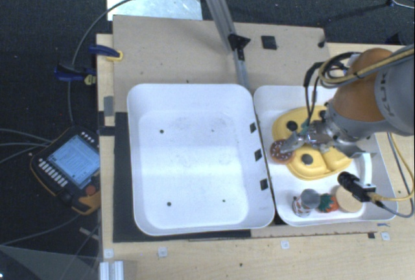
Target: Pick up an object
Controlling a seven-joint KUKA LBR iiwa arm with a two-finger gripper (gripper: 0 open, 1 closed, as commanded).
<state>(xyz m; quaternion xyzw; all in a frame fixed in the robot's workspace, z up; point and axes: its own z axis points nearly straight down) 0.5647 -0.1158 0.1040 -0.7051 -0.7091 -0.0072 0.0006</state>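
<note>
- Here, the arm [373,94] reaches in from the right over the right bin [266,110], its gripper [295,142] low above a yellow toy [311,159].
- How far the gripper is open cannot be told; nothing is seen held.
- A brown disc [281,151] touches the toy's left edge.
- Small toys [321,201] crowd the near rim.
- The left bin [191,155] offers open floor.

A tan surface [194,45] fills mid-frame. At lower left a handheld control pad [68,165] with a lit screen lies on dark carpet [45,0]. Blue clamps [91,61] grip the surface's upper-left edge.
</note>
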